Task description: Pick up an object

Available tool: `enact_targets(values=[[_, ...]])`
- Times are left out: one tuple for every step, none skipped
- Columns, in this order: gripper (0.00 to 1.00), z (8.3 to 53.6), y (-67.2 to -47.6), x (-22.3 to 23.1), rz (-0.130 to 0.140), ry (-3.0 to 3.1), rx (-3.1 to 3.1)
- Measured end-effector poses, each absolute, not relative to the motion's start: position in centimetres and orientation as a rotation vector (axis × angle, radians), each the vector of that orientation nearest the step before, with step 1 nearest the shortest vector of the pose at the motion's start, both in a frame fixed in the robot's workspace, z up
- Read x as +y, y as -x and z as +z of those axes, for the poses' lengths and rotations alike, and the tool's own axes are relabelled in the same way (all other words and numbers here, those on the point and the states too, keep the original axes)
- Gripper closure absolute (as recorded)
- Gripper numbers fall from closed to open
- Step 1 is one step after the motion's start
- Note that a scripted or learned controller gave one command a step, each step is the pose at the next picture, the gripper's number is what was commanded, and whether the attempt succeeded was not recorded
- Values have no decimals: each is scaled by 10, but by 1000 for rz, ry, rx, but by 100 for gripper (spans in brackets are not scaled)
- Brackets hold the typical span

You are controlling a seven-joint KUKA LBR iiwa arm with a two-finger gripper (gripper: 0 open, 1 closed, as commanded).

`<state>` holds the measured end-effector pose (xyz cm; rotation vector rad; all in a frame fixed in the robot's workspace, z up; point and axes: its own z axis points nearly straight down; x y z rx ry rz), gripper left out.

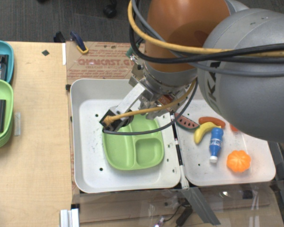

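Note:
A green divided plate [135, 149] lies in the left white bin [85, 141]. In the right bin [260, 174] lie a yellow banana [202, 131], a blue bottle with a white cap [216, 143], an orange fruit [238, 161], a red-orange piece [213, 121] and a brown strip [186, 123]. My gripper [154, 104] hangs low over the far edge of the green plate, close to the wall between the bins. The big grey and orange arm covers most of it.
A cardboard sheet [99, 60] with a blue and yellow tool [79, 41] lies behind the left bin. Teal and green trays [1, 98] sit at the bench's left edge. The arm hides the far part of the right bin.

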<state>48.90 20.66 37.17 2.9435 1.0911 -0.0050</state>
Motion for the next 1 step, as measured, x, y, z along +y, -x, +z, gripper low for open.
enact_targets(values=[[100, 437, -485, 228, -1, -3078, 611]])
